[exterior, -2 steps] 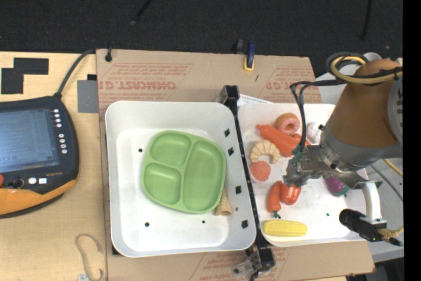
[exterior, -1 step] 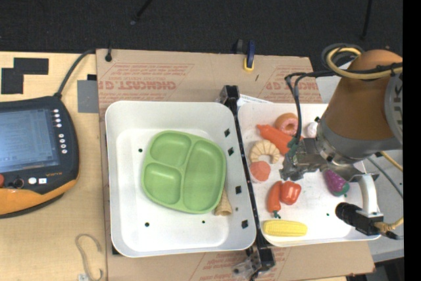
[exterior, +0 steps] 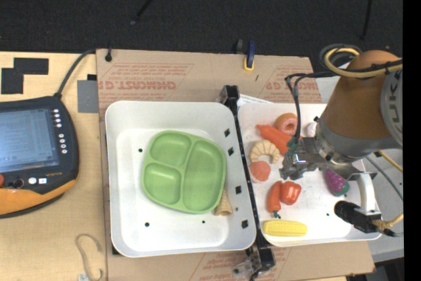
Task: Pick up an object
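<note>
— Two bins, yes? What's in them?
— Left bin [exterior: 125, 141] carries a green plate [exterior: 184, 171], a cone [exterior: 223, 206] at its lower right edge. Right bin [exterior: 316, 224] has the food.
— And the arm [exterior: 358, 108]?
— Over the right bin's middle. Gripper [exterior: 294, 166] is low among the toys; its opening I cannot tell, nothing seen between the tips.
— Food, then?
— Corn [exterior: 284, 228] by the near edge, pepper [exterior: 284, 194] below the gripper, carrot [exterior: 275, 135], croissant [exterior: 266, 151], donut [exterior: 287, 122] toward the far left corner, eggplant [exterior: 336, 182] right.
</note>
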You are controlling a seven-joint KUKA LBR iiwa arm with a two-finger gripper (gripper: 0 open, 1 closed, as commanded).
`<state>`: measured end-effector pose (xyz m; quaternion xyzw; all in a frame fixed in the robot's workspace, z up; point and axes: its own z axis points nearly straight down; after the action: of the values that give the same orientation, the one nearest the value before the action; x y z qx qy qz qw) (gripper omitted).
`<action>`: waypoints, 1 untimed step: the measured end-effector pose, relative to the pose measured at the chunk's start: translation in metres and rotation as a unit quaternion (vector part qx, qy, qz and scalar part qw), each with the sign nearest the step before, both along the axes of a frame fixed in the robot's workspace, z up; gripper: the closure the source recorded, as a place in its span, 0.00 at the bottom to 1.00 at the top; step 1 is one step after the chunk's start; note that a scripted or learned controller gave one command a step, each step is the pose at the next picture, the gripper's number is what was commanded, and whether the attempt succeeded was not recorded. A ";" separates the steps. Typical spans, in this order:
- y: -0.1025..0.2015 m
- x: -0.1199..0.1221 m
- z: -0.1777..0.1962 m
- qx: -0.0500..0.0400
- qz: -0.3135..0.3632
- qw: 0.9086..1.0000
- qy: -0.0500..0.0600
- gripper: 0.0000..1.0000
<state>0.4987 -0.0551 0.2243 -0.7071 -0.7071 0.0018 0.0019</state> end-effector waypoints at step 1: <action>0.005 -0.009 0.012 0.001 0.000 1.000 -0.001 1.00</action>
<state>0.4893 -0.0505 0.2361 -0.7071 -0.7071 0.0006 0.0014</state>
